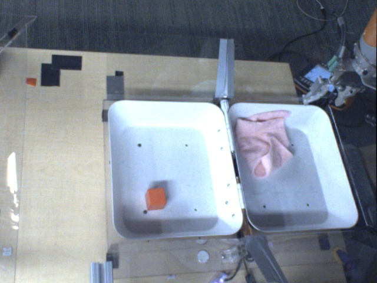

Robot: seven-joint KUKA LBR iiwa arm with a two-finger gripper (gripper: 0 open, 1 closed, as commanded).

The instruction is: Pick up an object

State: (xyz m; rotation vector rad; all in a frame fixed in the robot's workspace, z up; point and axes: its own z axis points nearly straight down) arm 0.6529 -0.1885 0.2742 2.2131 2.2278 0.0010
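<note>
A single fixed camera looks down at a slant on the pale surface, both white bins centred in frame.

Two white bins, left and right, of smooth plastic with a faint sheen. Soft, matt pink cloth, rumpled and fuzzy-looking. Small orange block, matt, plain-faced. Pale wood-grain tabletop, smooth and lightly glossy. Dull grey metal bar between the bins.
</note>
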